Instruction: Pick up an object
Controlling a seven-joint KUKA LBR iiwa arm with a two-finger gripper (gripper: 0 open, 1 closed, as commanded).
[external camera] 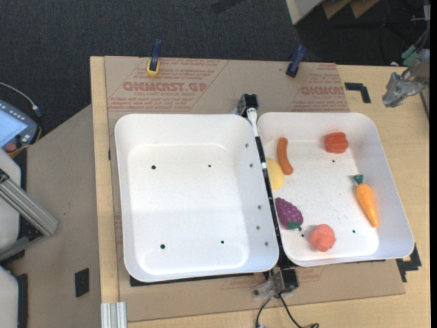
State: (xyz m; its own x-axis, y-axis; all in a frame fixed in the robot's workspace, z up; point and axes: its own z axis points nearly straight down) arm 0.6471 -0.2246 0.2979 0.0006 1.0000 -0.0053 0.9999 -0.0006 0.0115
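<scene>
Right bin (pixel 382 183) holds six toy foods. Sausage (pixel 284 156), orange-brown, lies lengthwise near the left wall. Yellow piece (pixel 274 174) just below it, against the divider. Purple grapes (pixel 289 213) lower left. Pinkish-red round fruit (pixel 321 237) near the front rim, just right of the grapes. Carrot (pixel 367 202) at right, green top pointing away. Red-orange block (pixel 335 142) at back.

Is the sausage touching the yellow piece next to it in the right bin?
Touching, as far as the camera view shows: the lower end of the sausage meets the top edge of the yellow piece with no white bin floor visible between them.
</scene>
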